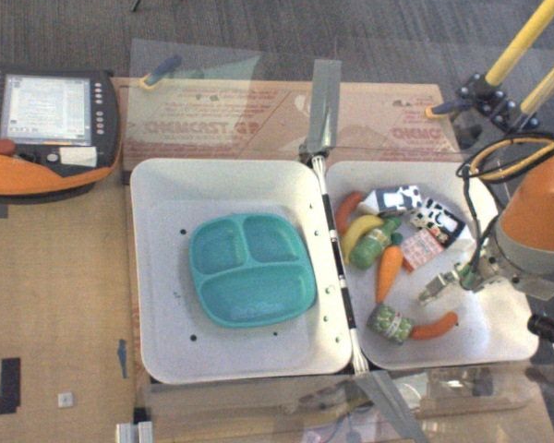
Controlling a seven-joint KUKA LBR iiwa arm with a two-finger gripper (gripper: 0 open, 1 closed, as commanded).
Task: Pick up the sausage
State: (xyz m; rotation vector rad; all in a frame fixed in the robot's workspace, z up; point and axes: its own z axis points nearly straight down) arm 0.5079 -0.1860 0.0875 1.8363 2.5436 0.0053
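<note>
The sausage (pixel 435 327) lies low in the right bin (pixel 508 344), beside a green can (pixel 389 322). Just above it hovers the pincer (pixel 440 287), tilted left; whether it's open or closed, I cannot tell. A teal plate (pixel 250 269) sits in the left bin (pixel 157 247).

The grey KUKA arm with its orange band (pixel 538 212) reaches in from the right edge of the bench, its wrist angled down and leftward. The small metallic two-finger claw (pixel 436 289) at its tip hangs low near the bench's front right corner, pointing left, nothing visible between its prongs.
</note>
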